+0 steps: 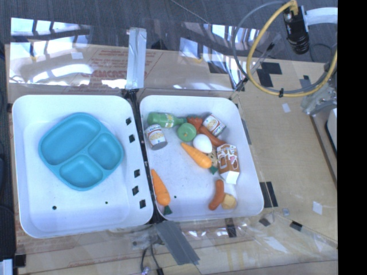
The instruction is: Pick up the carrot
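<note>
You have two white bins side by side on the worktop [287,153]. The left bin [23,153] holds a blue divided plate [80,150], lying flat towards its far left.

The right bin [246,193] holds the food items. One carrot [196,155] lies in the middle of this bin, slanted, its upper side just beside a white egg [202,143] and its lower end against a brown-and-white carton [228,159]. A second carrot [160,191] lies along the bin's left wall near the front corner, green top pointing to the front edge, well apart from the other items.

Along the far side you will find a green bottle [162,119] on its side, a small can [155,136] just below it, a round green fruit [186,132] beside the egg, and another can [213,125] to the right of that. An orange-red item [207,135] lies between the egg and that can; what it is cannot be told. A sausage [217,195] lies near the front right corner, touching a small pale piece [229,201].

How the jaws stand cannot be told from this view, and nothing is seen in their hold. Both carrots rest on the bin floor.
</note>
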You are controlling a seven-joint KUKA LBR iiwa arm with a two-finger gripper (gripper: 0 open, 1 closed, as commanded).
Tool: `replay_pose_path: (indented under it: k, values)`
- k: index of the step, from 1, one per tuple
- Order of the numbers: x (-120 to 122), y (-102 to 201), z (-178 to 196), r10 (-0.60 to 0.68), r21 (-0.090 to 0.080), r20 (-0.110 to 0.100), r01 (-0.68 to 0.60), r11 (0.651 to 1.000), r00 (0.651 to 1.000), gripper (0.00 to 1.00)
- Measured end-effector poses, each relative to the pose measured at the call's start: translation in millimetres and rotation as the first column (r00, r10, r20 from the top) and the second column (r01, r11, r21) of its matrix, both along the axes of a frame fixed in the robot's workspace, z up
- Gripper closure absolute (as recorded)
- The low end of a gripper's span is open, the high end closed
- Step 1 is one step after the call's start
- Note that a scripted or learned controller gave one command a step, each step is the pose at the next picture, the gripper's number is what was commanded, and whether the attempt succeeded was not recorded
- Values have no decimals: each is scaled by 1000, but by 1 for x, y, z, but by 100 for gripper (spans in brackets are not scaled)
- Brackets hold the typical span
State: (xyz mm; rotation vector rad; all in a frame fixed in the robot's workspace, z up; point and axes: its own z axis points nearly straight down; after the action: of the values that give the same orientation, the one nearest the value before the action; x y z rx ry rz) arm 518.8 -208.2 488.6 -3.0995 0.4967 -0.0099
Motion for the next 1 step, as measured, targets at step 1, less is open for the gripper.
replay_pose_path:
  k: [1]
  values:
    - [15,0,-154,115,11,-13,-115,993,993,100]
